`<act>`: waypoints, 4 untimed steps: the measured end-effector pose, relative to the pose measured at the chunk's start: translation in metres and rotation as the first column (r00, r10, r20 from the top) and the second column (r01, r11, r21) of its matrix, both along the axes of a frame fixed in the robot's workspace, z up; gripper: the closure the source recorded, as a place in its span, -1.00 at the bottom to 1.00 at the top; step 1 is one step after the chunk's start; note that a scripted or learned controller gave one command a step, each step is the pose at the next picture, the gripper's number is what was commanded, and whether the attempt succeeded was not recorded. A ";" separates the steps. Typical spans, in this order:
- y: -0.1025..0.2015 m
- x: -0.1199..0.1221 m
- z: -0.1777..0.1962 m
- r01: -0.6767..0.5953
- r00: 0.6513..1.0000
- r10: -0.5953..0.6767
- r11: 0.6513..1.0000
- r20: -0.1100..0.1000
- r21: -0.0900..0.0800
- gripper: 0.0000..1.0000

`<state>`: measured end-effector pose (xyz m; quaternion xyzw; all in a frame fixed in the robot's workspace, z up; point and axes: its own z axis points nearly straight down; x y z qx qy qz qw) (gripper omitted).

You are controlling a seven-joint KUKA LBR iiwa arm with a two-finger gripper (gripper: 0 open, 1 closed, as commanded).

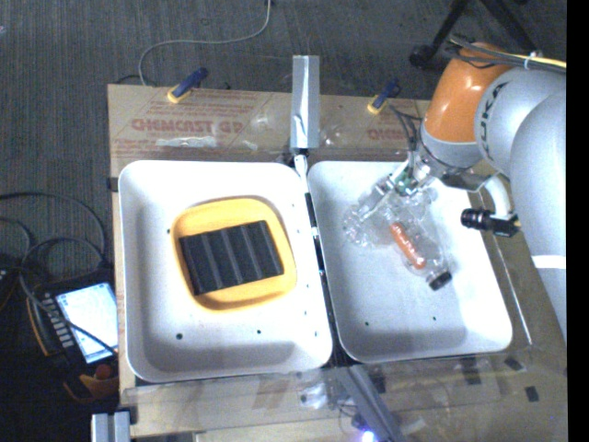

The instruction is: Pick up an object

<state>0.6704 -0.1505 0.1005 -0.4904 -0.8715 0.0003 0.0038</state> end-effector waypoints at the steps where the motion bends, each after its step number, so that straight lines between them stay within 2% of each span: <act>1: 0.000 0.000 0.010 0.000 1.000 0.000 1.000 -0.002 -0.002 1.00; 2: 0.013 -0.001 0.077 -0.053 0.999 0.053 0.999 0.010 -0.008 1.00; 3: 0.087 -0.002 0.083 -0.088 0.996 0.088 0.996 0.007 -0.004 1.00; 4: 0.088 -0.002 0.092 -0.089 0.996 0.089 0.996 0.007 -0.003 1.00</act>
